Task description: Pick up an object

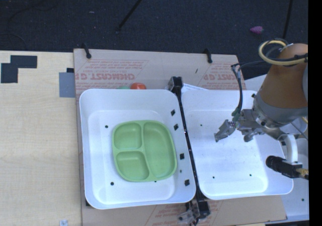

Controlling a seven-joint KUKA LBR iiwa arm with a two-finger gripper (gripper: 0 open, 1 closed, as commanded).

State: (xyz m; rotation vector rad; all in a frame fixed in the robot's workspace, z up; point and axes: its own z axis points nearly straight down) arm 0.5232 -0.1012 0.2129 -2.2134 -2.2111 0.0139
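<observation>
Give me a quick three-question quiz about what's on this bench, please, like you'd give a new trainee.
1. True or false: the green plate lies in the right bin.
2. Over which bin does the pincer hover? A) left B) right
3. How many compartments does the green plate have?

Key:
1. False; it lies in the left bin.
2. B, the right bin.
3. Three: two at the top and left, one long one on the right.
</observation>
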